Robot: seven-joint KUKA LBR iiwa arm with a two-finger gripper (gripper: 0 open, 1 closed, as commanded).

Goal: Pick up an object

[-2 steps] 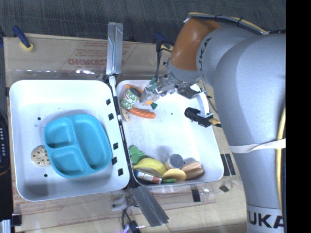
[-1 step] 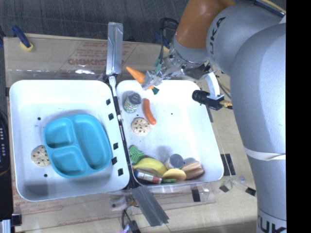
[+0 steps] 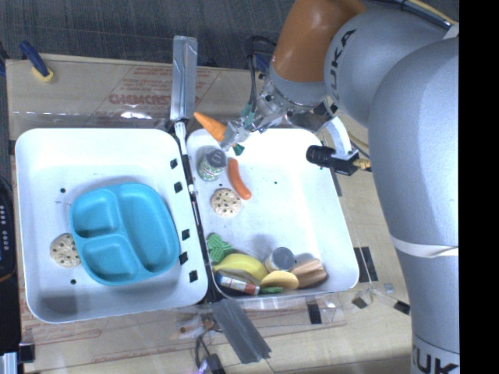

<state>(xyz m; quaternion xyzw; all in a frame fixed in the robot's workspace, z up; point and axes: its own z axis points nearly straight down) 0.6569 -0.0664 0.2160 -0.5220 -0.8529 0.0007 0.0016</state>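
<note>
My gripper (image 3: 236, 133) hangs over the far left corner of the right bin (image 3: 327, 209), reaching in from the right. An orange carrot (image 3: 208, 124) lies right beside its tip, across the bin's far rim; whether it is held is unclear. Just below the gripper stand a small round jar (image 3: 210, 164) and an orange sausage-shaped piece (image 3: 238, 178). A cookie (image 3: 225, 202) lies a little nearer.
Along the right bin's near wall lie a green item (image 3: 218, 249), a banana (image 3: 242, 266), a marker (image 3: 238, 286), a small can (image 3: 281, 257) and a bun (image 3: 308, 272). The left bin (image 3: 39, 162) holds a blue divided plate (image 3: 123, 232) and a cookie (image 3: 65, 249).
</note>
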